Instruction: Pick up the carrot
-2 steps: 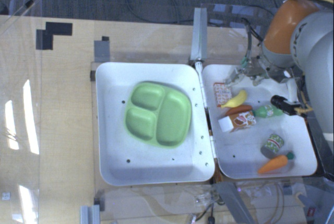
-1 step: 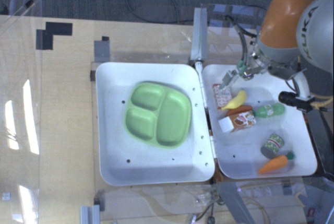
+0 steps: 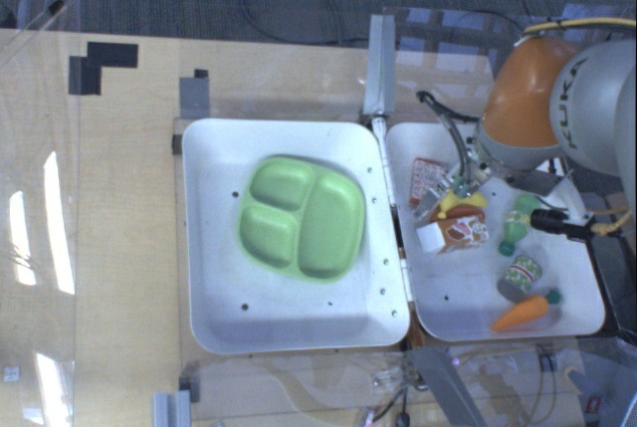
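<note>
The orange carrot [image 3: 523, 313] with a green top lies flat near the front right corner of the right bin [image 3: 448, 316]. My gripper [image 3: 463, 184] hangs low over the back middle of that bin, above a pile of snack packets [image 3: 461, 228]. It is well behind and to the left of the carrot, apart from it. The grey arm with its orange band [image 3: 523, 102] covers the bin's back right corner.
A small green-labelled can [image 3: 520, 276] lies just behind the carrot, close to it. A green bottle [image 3: 518, 221] lies further back. A red-and-white packet [image 3: 428, 178] rests by the bin's left wall. The left bin [image 3: 209, 316] bears a green divided plate [image 3: 302, 216].
</note>
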Robot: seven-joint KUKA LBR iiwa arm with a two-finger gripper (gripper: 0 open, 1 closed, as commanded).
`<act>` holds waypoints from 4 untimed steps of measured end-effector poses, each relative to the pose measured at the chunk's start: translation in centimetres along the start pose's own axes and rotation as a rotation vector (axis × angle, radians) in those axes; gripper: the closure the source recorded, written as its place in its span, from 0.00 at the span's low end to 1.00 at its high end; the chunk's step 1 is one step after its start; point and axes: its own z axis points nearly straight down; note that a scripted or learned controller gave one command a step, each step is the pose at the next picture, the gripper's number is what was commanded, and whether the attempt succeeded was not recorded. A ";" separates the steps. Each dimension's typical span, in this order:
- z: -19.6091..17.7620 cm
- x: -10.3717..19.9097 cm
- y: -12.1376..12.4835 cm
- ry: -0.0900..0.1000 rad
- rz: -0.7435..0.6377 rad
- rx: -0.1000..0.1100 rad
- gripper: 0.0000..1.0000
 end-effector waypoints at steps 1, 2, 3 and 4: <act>-1.3 -0.1 0.4 -0.003 -0.001 -0.007 1.00; -8.5 1.5 -2.1 0.001 0.373 0.003 1.00; -7.8 -0.7 -4.9 0.001 0.735 0.005 1.00; -9.7 -0.8 -7.6 0.001 0.396 0.004 1.00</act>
